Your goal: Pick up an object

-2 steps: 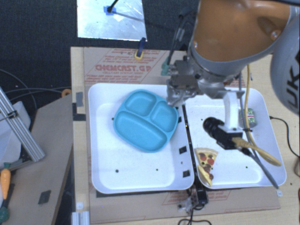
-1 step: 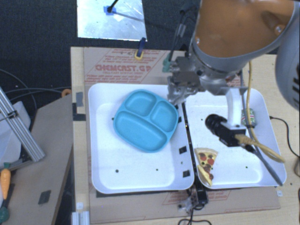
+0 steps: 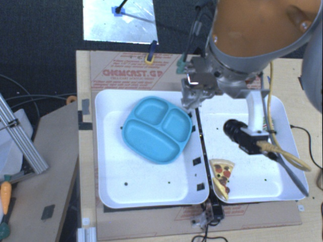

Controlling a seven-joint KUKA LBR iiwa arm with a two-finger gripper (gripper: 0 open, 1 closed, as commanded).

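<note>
A blue divided plate [image 3: 156, 129] lies tilted in the left bin [image 3: 113, 185], towards its back right. A toy pizza slice [image 3: 222, 176] rests in the right bin [image 3: 262, 188], at its front left corner against the wall. My gripper [image 3: 192, 99] hangs over the divider between the two bins, just behind the plate's right rim. Nothing shows between its fingers.
Cardboard with red lettering [image 3: 133, 72] lies under the bins. A shiny metal sheet [image 3: 120, 13] sits behind the left bin. Aluminium rails [image 3: 20, 135] and an orange-handled tool [image 3: 5, 195] are off the bench to the left.
</note>
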